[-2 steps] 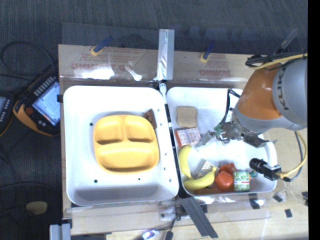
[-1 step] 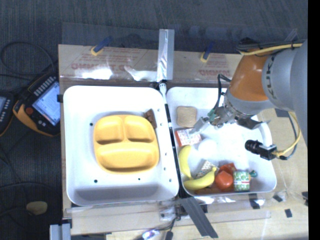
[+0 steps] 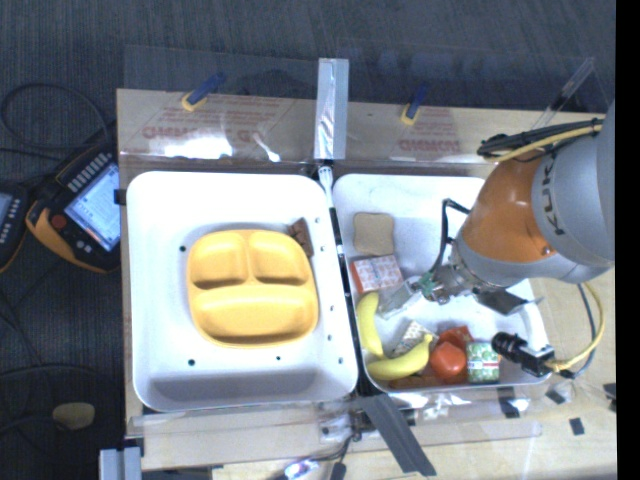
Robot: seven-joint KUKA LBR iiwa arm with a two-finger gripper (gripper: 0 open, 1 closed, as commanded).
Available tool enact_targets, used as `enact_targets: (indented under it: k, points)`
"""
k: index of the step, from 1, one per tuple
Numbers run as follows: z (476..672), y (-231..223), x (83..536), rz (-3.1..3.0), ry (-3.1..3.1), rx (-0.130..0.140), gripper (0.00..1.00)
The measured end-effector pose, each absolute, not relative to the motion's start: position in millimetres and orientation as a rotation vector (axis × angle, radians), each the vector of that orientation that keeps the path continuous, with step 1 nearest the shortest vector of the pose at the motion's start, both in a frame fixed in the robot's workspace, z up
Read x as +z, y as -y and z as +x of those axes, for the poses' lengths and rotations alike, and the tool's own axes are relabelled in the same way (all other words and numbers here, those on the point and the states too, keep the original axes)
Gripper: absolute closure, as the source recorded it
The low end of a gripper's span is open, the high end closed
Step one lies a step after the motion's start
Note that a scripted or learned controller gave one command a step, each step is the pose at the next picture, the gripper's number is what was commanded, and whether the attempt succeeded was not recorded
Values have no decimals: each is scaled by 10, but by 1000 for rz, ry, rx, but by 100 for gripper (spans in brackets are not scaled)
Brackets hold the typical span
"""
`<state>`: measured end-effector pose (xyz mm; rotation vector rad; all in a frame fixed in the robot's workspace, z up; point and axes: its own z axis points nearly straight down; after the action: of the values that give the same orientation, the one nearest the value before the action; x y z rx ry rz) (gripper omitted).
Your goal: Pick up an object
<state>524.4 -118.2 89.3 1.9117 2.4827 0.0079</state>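
Banana (image 3: 378, 343) curved, long axis top-bottom then right, end effector (image 3: 415, 293) just above

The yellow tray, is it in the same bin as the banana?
No, the yellow tray lies in the left bin, while the banana lies in the right bin.

Legible on the grey arm (image 3: 578, 208), just right of its orange band (image 3: 505, 220): the letters "KU" (start of the maker's name, rest cut off). Left of the band, red print on a small packet (image 3: 377, 271), too small to read.
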Motion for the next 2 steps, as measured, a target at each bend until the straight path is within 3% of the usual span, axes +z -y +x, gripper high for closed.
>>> enact_targets:
  k: [2]
  points:
    - [6560,1202,884,1875,-2508,4,0]
